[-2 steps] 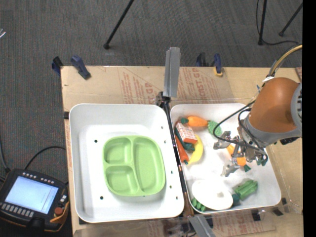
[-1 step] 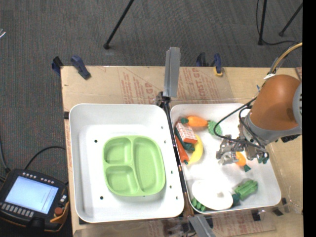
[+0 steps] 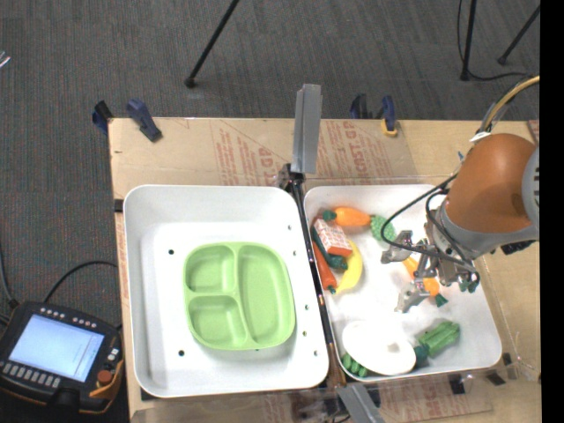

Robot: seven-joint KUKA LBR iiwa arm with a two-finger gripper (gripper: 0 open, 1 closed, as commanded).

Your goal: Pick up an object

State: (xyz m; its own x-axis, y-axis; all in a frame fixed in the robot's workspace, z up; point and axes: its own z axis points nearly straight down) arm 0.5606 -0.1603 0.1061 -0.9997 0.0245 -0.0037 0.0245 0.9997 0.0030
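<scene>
My gripper (image 3: 402, 277) hangs low over the right bin (image 3: 480, 324), right of its middle, under the orange wrist band. Its two grey fingers (image 3: 394, 253) stand spread apart, pointing left, with nothing gripped between the tips. A small orange toy with a green end (image 3: 430, 285) lies just right of the fingertips, partly hidden under the gripper body. To the left lie a yellow banana (image 3: 353, 272), a red and white box (image 3: 333, 237), an orange carrot (image 3: 351, 218) and a thin orange-red carrot (image 3: 324, 271).
A white round plate (image 3: 379, 346) lies at the right bin's front, with a green toy (image 3: 438, 336) at its right. The left bin (image 3: 150, 236) holds a green compartment tray (image 3: 238, 295). A teach pendant (image 3: 57, 351) sits at the lower left.
</scene>
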